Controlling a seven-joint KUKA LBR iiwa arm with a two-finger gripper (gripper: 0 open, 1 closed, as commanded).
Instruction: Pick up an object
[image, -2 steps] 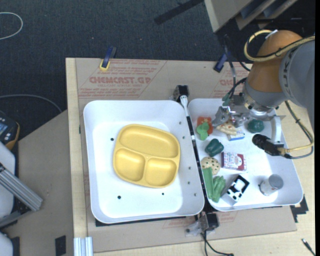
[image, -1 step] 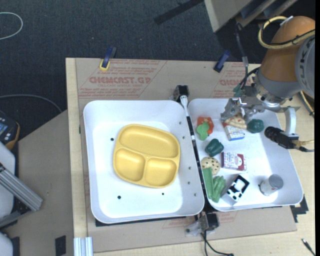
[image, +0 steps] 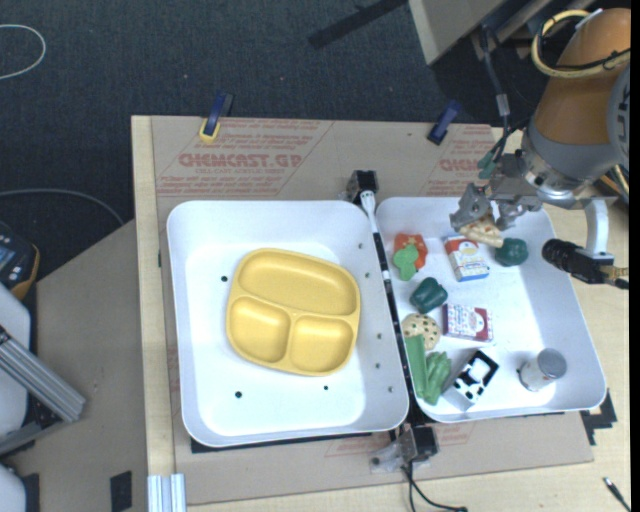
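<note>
end effector (image: 487, 212) upper right, over right bin (image: 585, 330) | grip: can't tell, tan thing (image: 484, 233) just below | tip: drop straight, avoid green ball (image: 513, 251)

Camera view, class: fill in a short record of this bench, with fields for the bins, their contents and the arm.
left bin: holds a yellow divided tray
right bin: holds mixed small items, among them a green pepper, a cookie, a grey can and a black-and-white block
arm: reaches in from the right
gripper: over the right bin's far end, above a tan item
</note>
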